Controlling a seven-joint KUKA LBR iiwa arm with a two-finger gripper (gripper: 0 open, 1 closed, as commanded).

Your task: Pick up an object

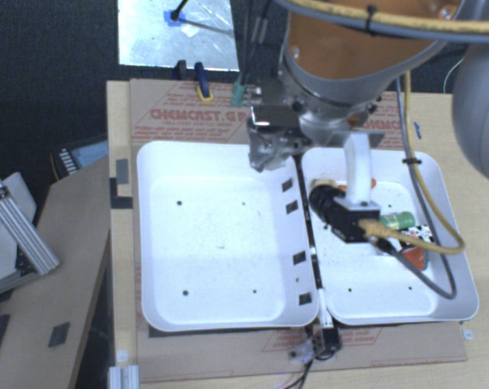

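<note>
green object (402, 220), claw (267, 154) low over bin divider (307, 237)

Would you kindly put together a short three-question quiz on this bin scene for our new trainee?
1. True or false: the gripper hangs over the bins' near rim, the one closest to the camera.
2. Which bin holds the green object? A) the bin on the view's left; B) the bin on the view's right; C) neither.
3. Fill in: the orange-red object lies ___ to the camera than the green object.

Key: 1 false (it is by the far rim, near the divider); 2 B; 3 nearer.
</note>
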